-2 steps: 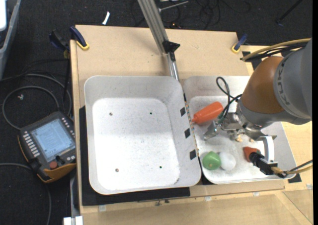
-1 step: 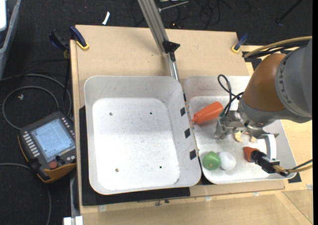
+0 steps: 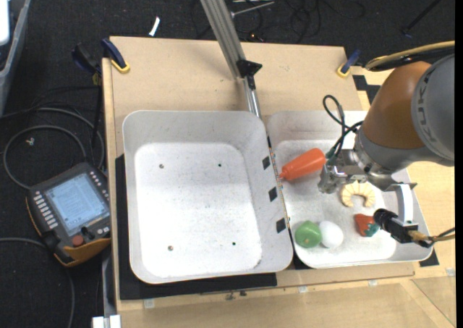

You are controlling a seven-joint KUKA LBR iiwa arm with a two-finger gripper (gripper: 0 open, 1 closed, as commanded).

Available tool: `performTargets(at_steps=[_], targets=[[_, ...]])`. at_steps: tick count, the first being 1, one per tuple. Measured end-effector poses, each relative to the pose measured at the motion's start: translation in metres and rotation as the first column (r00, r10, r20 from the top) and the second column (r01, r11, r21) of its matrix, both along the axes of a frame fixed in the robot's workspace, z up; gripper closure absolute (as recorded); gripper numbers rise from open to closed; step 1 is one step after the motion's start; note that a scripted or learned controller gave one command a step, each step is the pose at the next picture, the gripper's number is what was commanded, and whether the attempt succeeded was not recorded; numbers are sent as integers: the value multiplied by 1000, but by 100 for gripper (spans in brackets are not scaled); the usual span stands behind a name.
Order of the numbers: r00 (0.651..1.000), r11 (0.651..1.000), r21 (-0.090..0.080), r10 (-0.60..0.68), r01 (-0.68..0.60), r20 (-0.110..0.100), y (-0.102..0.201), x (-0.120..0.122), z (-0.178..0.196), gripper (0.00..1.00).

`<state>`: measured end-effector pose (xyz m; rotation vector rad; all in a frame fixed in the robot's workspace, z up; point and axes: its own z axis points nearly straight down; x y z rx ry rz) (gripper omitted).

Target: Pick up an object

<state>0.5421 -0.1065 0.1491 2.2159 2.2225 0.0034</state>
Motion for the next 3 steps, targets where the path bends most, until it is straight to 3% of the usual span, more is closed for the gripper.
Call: performTargets(at_steps=[2, 3], targets=[[1000, 1000, -1, 1, -1, 2, 2, -3, 109, 100], [1000, 1000, 2, 4, -4, -4, 50, 14, 94, 100]])
